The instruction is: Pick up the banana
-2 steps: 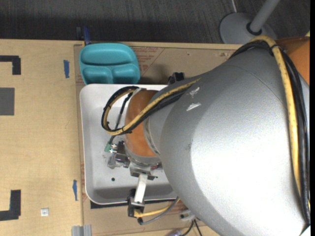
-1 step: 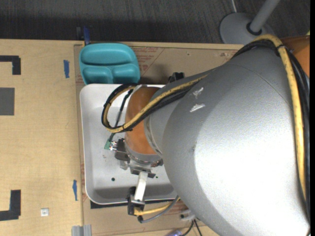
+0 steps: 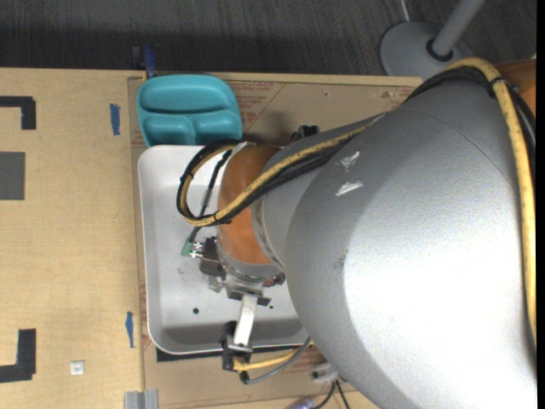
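My grey arm with its orange band (image 3: 243,220) reaches in from the right and hangs low over the white bin (image 3: 162,228). It covers most of the bin's right side and everything further right. The gripper (image 3: 223,273) sits under the wrist, pointing down at the bin floor near the middle of the bin. From this angle its lower end is hidden by the wrist. The bare bin floor that shows to the left of the wrist has only a few small dark specks (image 3: 196,311) on it.
A teal moulded plastic piece (image 3: 189,109) lies at the bin's far edge. The tan bench (image 3: 68,228) stretches left, marked with black tape (image 3: 25,356) and blue tape (image 3: 115,119). A round grey stand base (image 3: 413,49) stands on the dark floor beyond.
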Robot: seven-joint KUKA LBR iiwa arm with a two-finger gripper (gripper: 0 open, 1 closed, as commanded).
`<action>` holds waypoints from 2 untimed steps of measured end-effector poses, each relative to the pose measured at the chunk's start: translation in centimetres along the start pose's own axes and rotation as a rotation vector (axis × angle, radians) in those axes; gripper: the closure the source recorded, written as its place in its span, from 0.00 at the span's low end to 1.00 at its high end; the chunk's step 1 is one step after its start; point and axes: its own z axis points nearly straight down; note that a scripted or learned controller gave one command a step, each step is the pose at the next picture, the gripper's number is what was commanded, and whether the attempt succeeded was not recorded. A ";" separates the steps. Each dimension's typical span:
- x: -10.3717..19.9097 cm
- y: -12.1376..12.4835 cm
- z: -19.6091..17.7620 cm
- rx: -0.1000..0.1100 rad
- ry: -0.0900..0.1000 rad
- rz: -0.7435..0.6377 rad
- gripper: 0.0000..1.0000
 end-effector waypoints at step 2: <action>0.1 0.0 -2.0 0.000 0.000 0.000 1.00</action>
